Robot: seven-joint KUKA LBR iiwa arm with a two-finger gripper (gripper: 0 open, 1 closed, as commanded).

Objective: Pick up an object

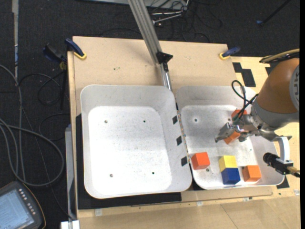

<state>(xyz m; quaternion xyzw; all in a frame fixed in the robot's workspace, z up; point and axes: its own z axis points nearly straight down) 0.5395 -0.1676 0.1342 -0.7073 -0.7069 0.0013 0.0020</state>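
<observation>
Your tool point(228, 136) hangs in the right bin point(209, 113); I cannot tell its state. Nothing looks lifted: the orange cube point(200, 160) sits below-left, untouched.

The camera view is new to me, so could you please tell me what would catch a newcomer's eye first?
Most striking is the grey arm with its orange band, reaching from the right over the right bin, its gripper low above the bin floor. Next come the bright blocks along that bin's near edge: an orange block, a yellow block touching a blue block, and another orange block. The left bin is a broad white expanse beside it.
</observation>
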